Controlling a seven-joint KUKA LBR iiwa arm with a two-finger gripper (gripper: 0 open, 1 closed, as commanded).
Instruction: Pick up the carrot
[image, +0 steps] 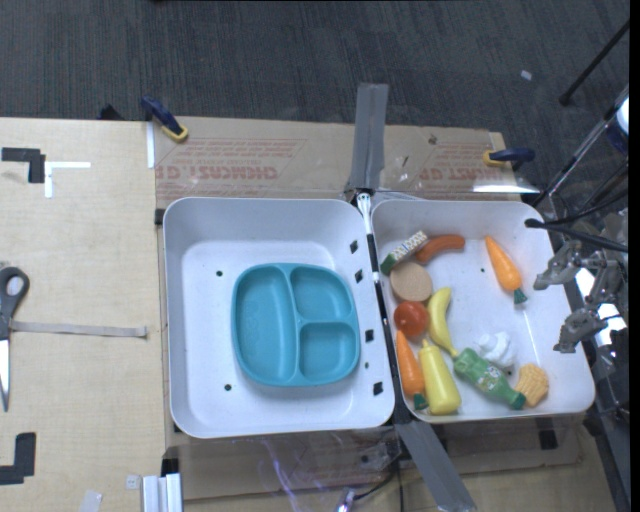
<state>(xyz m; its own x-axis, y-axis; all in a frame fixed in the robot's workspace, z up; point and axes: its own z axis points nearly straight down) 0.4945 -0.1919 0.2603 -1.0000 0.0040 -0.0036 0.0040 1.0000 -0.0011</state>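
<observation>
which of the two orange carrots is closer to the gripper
The carrot lying alone in the right bin's upper right, close to the gripper. The other carrot sits by the bin's left wall beside the yellow bottle.

Two shallow white bins sat side by side on the table. The left bin held a teal divided plate. The right bin held toy foods: a carrot lay tilted near the upper right, well apart from the rest; a sausage lay beside a wrapped bar; below came a round biscuit, a tomato, a banana, a yellow bottle, a green bottle and a corn cob. A second orange piece lay along the left wall. The hand hovered at the bin's right rim, near the carrot but not touching it. Scissors lay at the far left.
</observation>
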